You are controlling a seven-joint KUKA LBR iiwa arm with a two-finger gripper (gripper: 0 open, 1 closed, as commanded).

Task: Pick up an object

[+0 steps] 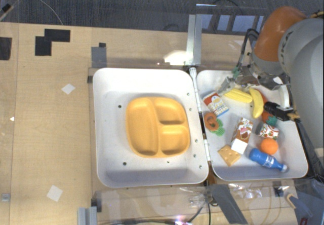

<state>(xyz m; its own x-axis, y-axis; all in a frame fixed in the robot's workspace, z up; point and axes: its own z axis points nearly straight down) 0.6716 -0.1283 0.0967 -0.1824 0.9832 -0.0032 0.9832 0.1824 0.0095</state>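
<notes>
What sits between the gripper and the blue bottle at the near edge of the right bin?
From the gripper at the bin's far side, the bananas, small cartons and orange ball lie between it and the blue bottle.

Toys crowd the right bin (301, 164), while the left bin (109, 117) offers bare floor around the yellow tray (157, 125).
</notes>
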